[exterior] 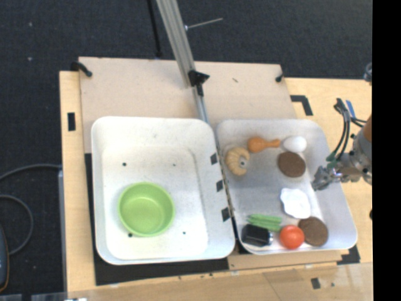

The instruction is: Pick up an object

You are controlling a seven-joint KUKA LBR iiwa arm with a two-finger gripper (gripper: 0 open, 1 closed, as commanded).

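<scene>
Gripper [326,177] was parked at the right bin's [335,227] right edge, nothing grasped; open or clenched couldn't be told. Approach step, probably. Nearest pick looked like the flat white piece [296,202] just inside; a short reach and descent seemed needed.

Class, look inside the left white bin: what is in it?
The left bin holds one green bowl, sitting toward its near left corner. The bowl looks empty inside. Whatever lies beneath the bowl is covered.
</scene>
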